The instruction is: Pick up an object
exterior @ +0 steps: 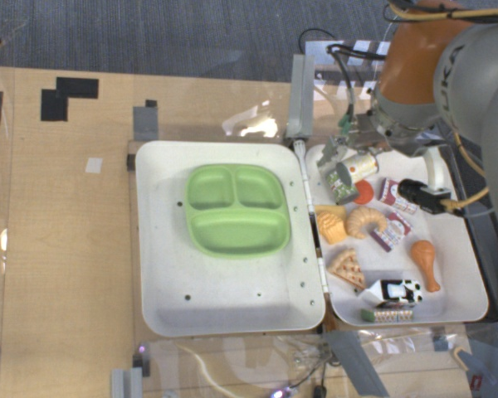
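Observation:
My gripper (339, 149) hangs over the far left corner of the right bin (469, 259), at the end of the grey and orange arm coming in from the right. Just below it lies a small can with a green and grey label (343, 183), tilted, and beside that a cream cylinder (362, 166). Whether the gripper touches either one is unclear. Close by sit a red round piece (363, 192), a croissant (367, 220) and a cheese wedge (331, 223).
Also in the right bin are a pizza slice (346, 266), a chicken drumstick (426, 263), red and white packets (392, 197) and a cow-patterned carton (395, 292). The left bin (162, 288) holds a green divided plate (236, 209). A raised wall separates the two bins.

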`<state>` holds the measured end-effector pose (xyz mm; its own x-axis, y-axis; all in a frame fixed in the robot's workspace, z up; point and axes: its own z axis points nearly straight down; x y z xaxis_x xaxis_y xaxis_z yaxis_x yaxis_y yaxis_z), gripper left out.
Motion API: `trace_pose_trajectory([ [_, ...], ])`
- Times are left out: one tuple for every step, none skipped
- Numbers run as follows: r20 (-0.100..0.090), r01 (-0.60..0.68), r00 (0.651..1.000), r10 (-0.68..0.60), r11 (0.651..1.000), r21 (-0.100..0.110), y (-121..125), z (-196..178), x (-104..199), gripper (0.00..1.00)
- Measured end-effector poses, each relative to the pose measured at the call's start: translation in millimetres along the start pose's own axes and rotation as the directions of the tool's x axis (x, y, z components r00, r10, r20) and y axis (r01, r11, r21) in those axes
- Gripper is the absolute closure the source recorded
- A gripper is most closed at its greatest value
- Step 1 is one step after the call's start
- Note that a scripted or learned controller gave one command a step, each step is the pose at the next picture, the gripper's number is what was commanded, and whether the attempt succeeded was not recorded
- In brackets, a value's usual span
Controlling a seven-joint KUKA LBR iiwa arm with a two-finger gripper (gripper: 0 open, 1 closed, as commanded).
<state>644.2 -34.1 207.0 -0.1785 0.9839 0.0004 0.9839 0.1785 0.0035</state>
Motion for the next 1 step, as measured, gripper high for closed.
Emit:
trace_pose_trajectory([
  [0.001,-0.062,0.998,0.062,0.998,-0.002,31.7,-5.3,31.5,1.00],
])
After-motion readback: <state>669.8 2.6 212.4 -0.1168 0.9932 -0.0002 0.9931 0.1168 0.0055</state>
